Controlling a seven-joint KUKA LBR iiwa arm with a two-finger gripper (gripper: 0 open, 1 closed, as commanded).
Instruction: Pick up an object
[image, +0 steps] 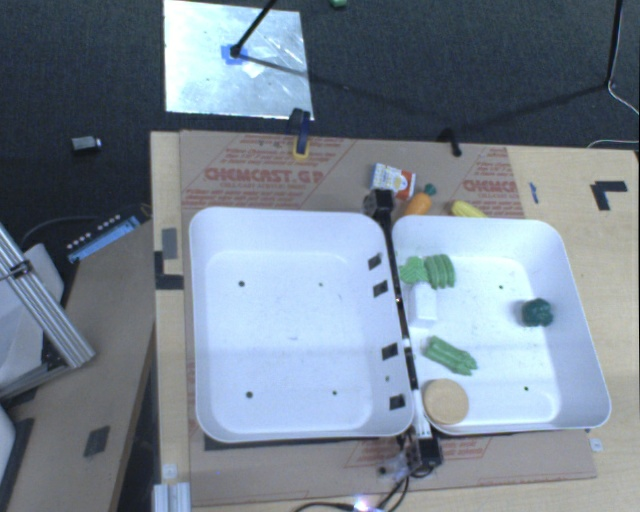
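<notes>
The right bin (570, 300) holds several small toys. A light green ridged piece (428, 270) lies near its upper left corner. A green pod-shaped piece (449, 355) rests lower down by the left wall. A tan round disc (446, 400) sits in the lower left corner. A dark green ball-like piece (536, 313) lies toward the right side. A small white block (425, 305) lies between the two green pieces.
The left bin (290, 320) stands beside the right one on a cardboard sheet. Behind the bins lie an orange toy (418, 203), a yellow toy (466, 210) and a white-and-red item (390, 179). A yellow-and-blue clamp (299, 135) sits at the bench's back edge.
</notes>
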